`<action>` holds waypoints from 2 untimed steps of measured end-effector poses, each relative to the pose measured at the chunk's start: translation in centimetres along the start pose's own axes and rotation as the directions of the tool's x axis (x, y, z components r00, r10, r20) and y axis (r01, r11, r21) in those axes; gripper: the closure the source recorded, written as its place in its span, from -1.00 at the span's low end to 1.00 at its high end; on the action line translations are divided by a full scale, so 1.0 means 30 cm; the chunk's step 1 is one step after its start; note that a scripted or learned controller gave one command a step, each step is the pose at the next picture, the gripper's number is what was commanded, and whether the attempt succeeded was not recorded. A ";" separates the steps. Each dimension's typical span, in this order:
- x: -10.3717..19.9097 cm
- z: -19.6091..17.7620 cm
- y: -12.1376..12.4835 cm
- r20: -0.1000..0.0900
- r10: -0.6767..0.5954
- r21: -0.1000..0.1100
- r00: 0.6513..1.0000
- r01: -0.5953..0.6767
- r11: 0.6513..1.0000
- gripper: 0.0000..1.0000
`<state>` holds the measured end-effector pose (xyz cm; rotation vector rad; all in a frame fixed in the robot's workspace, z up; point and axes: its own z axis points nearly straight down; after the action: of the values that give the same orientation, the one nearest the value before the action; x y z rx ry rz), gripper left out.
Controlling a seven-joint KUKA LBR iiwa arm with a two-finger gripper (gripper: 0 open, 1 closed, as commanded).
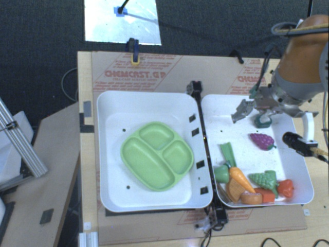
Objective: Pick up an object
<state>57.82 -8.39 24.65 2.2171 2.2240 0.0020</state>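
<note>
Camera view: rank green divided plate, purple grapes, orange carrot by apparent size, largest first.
1. green divided plate, by far the largest, in the left bin.
2. orange carrot, in the pile at the right bin's near edge.
3. purple grapes, lying alone; close to the carrot in size, so that order is unsure.

One fixed camera looks down at a slant on both white bins from above.

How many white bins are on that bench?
2. The left bin holds a green divided plate; the right bin holds the toy food, with the end effector above its far end.
</note>
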 end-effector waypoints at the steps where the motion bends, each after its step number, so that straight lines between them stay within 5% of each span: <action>1: -0.028 0.160 -0.015 0.000 0.003 0.004 1.000 -0.003 1.000 -1.00; 2: 0.002 0.316 -0.022 -0.001 0.003 0.005 1.000 -0.003 1.000 -1.00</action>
<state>57.19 -8.34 15.18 2.2232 2.2244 -0.0025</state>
